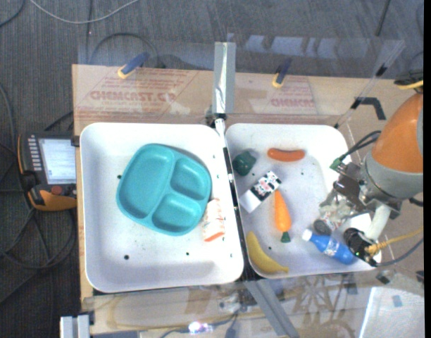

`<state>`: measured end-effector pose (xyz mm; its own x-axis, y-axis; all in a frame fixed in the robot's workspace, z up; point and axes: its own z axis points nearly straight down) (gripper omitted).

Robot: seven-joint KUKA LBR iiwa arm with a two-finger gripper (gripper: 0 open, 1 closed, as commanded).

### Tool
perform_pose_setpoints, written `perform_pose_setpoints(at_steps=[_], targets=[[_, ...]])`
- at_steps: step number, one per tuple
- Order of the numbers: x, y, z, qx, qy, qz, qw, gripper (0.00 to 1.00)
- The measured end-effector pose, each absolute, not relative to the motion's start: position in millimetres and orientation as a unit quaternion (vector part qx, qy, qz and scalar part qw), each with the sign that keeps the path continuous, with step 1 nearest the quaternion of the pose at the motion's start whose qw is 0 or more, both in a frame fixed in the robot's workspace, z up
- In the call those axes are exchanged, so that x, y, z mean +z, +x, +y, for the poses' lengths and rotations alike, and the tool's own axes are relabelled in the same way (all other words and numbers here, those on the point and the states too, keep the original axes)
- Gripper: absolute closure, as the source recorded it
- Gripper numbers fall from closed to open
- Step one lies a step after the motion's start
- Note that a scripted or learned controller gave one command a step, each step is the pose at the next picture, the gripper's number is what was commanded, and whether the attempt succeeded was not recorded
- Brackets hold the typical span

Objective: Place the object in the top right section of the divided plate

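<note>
A grey robot arm with an orange band is reaching in from the right over the right-hand white bin, and its upper part is being cut off by the frame edge. Its gripper is hanging low over the bin's right side amid a tangle of metal parts and cables, so it is impossible to tell whether it is open or closed, or whether anything is sitting in it. Which object the task means is also unclear. Just below the gripper, a small blue bottle with a white cap is lying on its side on the bin floor. Further left in that bin, an orange carrot is lying beside a black-and-white patterned carton; a dark green lump and a red-orange sausage are lying near the far wall, and a yellow banana is lying near the front wall. In the left bin, a teal divided plate is lying tilted, with a white and orange packet just beside its lower right rim. Brown cardboard is covering the worktop behind both bins.
</note>
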<state>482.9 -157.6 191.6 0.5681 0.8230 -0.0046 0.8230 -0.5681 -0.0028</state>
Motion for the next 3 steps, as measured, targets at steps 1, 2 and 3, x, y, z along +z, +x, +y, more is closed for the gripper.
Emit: perform_pose_setpoints(at_steps=[1, 2, 3], targets=[[176.8, 482.6, -208.6, 0.0027, -0.869, -0.494, 0.000, 1.00], [179.7, 526.2, -197.5, 0.0015, -0.853, -0.521, 0.002, 1.00], [174.4, 530.7, -209.8, 0.0017, -0.858, -0.514, 0.001, 1.00]])
